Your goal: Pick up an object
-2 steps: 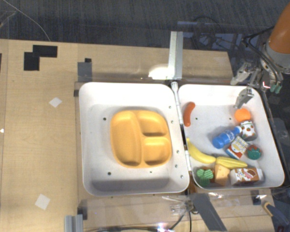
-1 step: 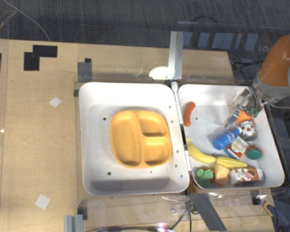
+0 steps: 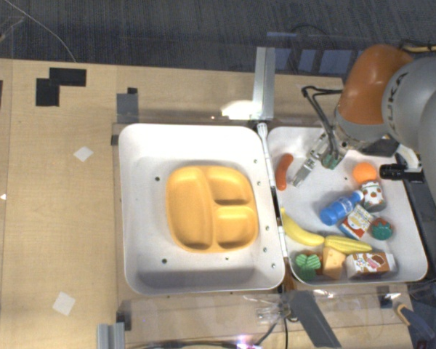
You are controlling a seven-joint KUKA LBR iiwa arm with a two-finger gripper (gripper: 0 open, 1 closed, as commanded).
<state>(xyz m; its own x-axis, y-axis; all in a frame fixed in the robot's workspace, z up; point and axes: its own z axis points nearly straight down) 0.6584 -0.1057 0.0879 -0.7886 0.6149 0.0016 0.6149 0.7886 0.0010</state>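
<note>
In the right bin [image 3: 414,227], blue bottle [image 3: 341,208]; label unreadable.

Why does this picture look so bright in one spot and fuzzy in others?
In the camera view, glare whitens the back rim of the left bin; the yellow tray casts a soft shadow on the bin floor; the arm looks blurred and oversized near the lens, and the tool is slightly soft.

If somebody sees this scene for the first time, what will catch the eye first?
Probably the yellow divided tray, alone in the middle of the left bin. Next, the crowded right bin: a banana, a blue bottle and an orange ball, with the gripper hanging over its upper left part.
</note>
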